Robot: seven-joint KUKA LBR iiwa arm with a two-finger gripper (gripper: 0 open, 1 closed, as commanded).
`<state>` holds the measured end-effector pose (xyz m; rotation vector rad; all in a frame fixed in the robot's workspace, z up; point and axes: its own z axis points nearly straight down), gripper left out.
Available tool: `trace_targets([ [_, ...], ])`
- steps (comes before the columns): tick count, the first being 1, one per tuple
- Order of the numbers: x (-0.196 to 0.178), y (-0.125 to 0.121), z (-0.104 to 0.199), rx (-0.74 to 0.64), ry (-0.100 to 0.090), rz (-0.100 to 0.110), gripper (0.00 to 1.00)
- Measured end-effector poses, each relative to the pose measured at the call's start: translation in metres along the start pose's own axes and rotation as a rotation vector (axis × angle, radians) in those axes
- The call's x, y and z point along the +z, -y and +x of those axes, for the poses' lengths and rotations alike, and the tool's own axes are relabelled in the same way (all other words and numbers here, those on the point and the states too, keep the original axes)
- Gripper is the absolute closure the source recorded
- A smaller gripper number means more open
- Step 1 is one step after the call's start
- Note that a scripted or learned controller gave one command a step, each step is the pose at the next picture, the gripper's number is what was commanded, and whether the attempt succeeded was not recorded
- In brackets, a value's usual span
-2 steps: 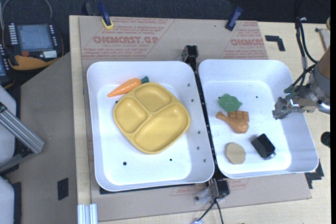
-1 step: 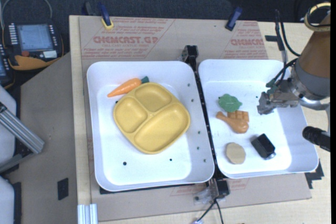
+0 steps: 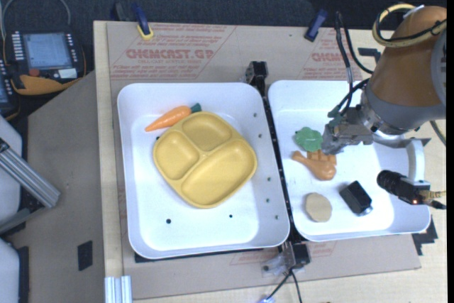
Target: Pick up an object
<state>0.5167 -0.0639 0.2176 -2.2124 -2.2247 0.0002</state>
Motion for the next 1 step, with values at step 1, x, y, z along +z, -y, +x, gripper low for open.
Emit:
trace_targets([
  [1,0.0042,-0.0141,0.0466,0.005,0.003,-0.004,1.00],
])
